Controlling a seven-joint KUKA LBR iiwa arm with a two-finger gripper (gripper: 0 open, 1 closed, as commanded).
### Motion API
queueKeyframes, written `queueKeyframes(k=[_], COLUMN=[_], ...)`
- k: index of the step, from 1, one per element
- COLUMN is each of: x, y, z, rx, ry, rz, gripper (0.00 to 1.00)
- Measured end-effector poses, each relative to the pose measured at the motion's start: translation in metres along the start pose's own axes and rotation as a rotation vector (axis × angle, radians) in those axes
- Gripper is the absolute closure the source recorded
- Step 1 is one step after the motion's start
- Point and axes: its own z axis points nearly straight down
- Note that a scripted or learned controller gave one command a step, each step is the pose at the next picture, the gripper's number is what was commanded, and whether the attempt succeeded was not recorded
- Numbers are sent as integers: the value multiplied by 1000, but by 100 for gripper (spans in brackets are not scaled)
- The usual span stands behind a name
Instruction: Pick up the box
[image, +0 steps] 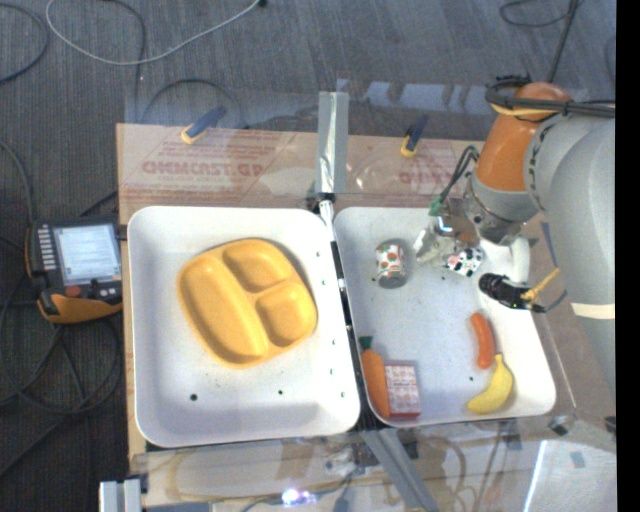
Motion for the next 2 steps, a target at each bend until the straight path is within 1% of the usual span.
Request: queueKeyframes(k=[1,2], x=[20,19], y=[-42,-42], z=[-42,-42], rx=[-12,-13], ry=[4,4], rz=[43,44], gripper=[100,0])
